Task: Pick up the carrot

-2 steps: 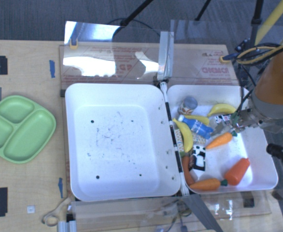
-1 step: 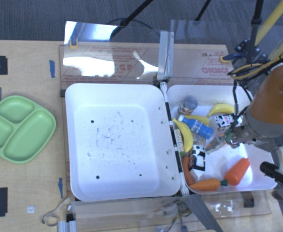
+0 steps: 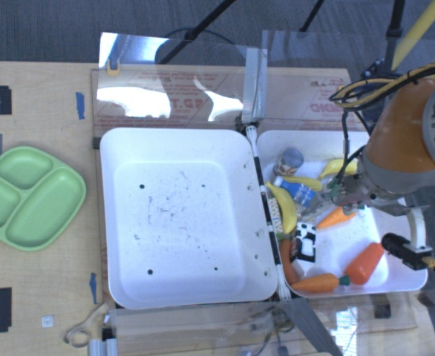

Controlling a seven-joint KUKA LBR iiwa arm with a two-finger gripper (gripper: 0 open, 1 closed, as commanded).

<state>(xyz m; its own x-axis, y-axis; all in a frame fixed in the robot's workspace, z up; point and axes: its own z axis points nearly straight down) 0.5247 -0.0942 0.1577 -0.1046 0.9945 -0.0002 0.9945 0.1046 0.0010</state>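
1. The carrot (image 3: 336,218) lies in the right bin (image 3: 366,252), a small orange root pointing down-left, its thicker end just under the gripper (image 3: 349,196).
2. The gripper sits right above that end of the carrot; whether it touches is hard to say, since the wrist body covers the spot, and I cannot tell how the fingers stand.
3. The arm (image 3: 403,136) reaches in from the right, its orange band over the bin's far right part, the wrist angled down and left toward the clutter.
4. Near the carrot: a banana (image 3: 283,206) along the bin's left wall, a blue-and-white crumpled packet (image 3: 301,193) beside it, and a black-and-white item (image 3: 305,243) just below.
5. Along the near wall lie a second, larger carrot (image 3: 318,282) and an orange-red pepper-like piece (image 3: 364,263).
6. The left bin (image 3: 180,213) sits alongside; a green divided plate (image 3: 28,196) rests on the bench well to the left.
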